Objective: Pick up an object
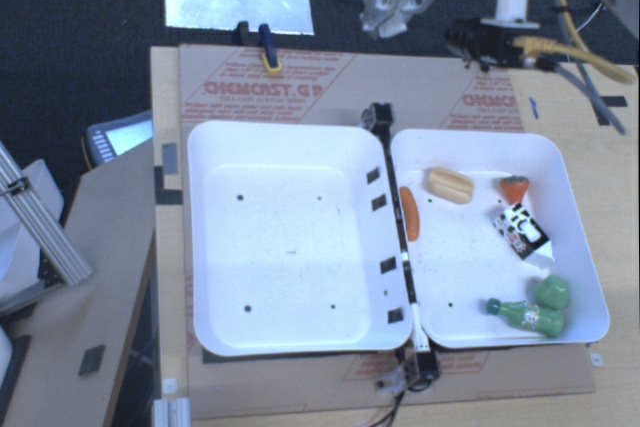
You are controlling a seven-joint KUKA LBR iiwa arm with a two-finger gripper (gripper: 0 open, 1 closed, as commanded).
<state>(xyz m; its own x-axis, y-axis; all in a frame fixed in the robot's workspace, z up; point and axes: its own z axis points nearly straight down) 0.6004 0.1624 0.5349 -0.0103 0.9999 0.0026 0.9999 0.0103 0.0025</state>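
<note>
green bottle (527, 315) hugs right bin's (578, 215) near edge (carrot (514, 188), bun (449, 185) farther); fingers (385, 10) above, spread unclear.

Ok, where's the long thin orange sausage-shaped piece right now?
The long thin orange sausage-shaped piece lies in the right white bin, tight against its left wall by the divider, just below-left of the tan bread roll.

Gripper (392, 0): translucent, pale grey assembly under a metallic silver mounting block with a small red mark on its side. Wrist link: smooth white curved tube seated on a black fitting (487, 41). Cabling: yellow cable (585, 60) and grey hoses trailing from that fitting; dark lettering on the white arm casing.
</note>
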